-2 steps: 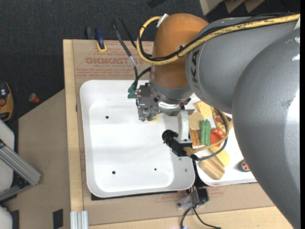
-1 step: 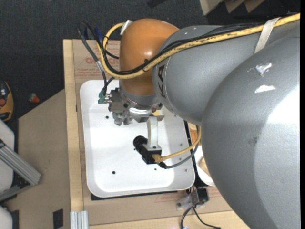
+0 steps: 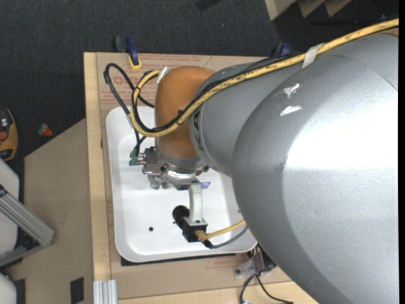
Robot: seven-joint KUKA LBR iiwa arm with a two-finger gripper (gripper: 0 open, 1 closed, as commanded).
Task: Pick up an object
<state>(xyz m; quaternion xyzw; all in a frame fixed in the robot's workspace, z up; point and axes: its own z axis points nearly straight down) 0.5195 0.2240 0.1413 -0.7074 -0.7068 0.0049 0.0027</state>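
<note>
Grey arm [image 3: 304, 157] reaching down into the left white bin [image 3: 126, 189] on the tabletop [image 3: 98, 170].
Pincer [image 3: 167, 178] low over the bin's middle, below the orange band [image 3: 180, 106]; wide or narrow, impossible to tell. Small dark speck [image 3: 150, 228] on the bin floor toward the near rim, apart from the pincer.

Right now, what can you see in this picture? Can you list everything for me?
bin: one, white, on the bench, partly under the arm
speck: one, dark, on the bin floor near the front; too small to tell what it is
bench: one, pale wood, under the bin
clamp: one, blue, at the bench's far left corner
floor: dark, beyond the bench
arm: one, grey with an orange band, coming in from the right
gripper: one, metal, over the middle of the bin
</note>
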